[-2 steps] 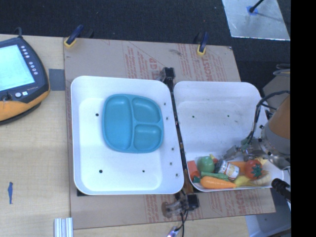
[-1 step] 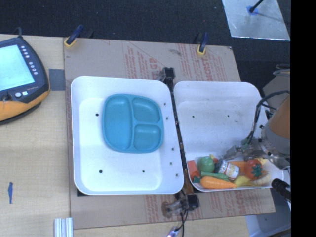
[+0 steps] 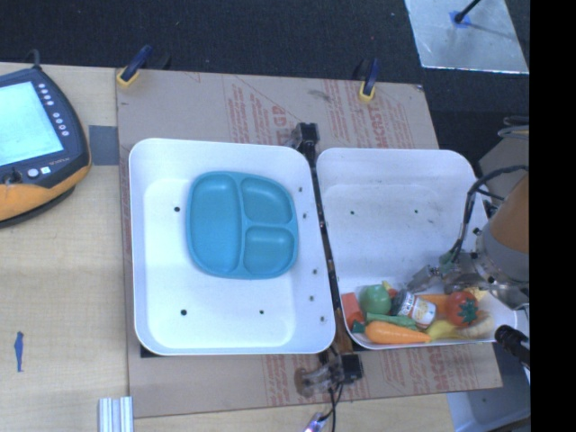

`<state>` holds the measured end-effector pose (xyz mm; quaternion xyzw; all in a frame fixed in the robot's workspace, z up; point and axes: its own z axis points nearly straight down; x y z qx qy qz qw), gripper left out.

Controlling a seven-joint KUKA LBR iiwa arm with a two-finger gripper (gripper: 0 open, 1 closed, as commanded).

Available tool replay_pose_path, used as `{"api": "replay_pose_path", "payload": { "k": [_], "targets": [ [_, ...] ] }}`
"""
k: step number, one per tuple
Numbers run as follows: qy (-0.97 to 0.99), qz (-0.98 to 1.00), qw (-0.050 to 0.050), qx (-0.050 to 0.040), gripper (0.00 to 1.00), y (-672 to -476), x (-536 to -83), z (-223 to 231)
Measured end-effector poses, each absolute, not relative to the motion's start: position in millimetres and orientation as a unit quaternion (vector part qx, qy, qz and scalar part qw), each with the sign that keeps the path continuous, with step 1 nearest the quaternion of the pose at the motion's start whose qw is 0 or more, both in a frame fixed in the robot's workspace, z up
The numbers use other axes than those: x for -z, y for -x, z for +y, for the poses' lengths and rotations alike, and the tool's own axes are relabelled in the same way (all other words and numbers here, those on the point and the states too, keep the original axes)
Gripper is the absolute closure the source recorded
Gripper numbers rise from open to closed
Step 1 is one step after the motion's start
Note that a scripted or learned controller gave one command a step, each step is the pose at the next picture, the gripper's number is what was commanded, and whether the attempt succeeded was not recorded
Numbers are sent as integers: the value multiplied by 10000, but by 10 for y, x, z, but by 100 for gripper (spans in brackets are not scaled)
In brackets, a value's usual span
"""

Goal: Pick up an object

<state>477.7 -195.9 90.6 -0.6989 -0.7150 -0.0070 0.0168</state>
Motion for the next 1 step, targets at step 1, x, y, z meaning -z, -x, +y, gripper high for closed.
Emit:
{"api": "replay_pose_path", "payload": {
  "k": [1],
  "targets": [
    [6989,-7150,167,70,0,-4778,-906,-1958]
  ]
}}
